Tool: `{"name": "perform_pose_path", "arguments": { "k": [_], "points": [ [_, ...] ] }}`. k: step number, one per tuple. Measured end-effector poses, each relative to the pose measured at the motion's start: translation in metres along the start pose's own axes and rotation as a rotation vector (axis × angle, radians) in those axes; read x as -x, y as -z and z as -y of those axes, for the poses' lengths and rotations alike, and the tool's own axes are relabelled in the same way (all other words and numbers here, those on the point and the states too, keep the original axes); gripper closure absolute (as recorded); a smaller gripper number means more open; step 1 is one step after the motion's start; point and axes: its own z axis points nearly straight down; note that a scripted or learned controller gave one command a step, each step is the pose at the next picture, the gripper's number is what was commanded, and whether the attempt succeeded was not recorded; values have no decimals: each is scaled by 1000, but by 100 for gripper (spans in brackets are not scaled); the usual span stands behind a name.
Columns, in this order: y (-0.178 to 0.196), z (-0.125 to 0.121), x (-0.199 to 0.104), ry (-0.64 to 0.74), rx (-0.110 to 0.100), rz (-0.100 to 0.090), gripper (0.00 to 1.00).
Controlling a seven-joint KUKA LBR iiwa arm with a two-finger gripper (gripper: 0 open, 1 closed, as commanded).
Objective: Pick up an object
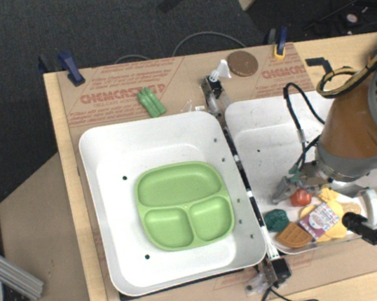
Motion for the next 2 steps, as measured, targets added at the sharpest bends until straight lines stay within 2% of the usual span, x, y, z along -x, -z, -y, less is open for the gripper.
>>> {"name": "perform_pose_path", "arguments": {
  "k": [1, 2],
  "points": [
    [13, -4, 1, 0, 12, 4, 100],
    [107, -41, -70, 7, 16, 3, 100]
  ]
}}
